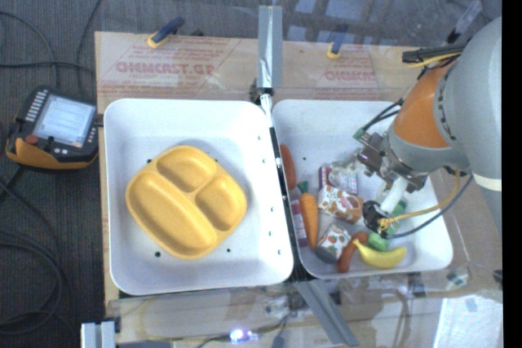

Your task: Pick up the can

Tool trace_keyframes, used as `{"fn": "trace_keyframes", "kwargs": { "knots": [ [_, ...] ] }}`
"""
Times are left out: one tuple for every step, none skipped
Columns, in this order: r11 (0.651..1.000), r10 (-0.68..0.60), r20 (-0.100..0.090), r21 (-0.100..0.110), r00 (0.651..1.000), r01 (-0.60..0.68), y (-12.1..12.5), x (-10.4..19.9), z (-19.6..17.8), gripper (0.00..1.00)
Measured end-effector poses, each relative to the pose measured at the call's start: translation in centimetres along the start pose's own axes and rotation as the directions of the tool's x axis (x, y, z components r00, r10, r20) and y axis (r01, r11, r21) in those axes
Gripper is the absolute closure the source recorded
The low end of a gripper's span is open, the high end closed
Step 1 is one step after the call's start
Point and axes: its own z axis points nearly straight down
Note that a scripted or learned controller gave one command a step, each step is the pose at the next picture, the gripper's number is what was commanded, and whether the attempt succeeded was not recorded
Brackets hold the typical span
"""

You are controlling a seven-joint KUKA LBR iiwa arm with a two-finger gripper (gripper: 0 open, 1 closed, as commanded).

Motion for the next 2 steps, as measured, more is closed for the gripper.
{"fn": "trace_keyframes", "kwargs": {
  "knots": [
    [0.997,0.076,0.026,0.019,0.997,-0.076,6.7,-1.7,-18.4,0.00],
    [0.992,-0.124,0.017,0.028,0.992,0.123,1.1,-3.0,-2.4,0.00]
  ]
}}
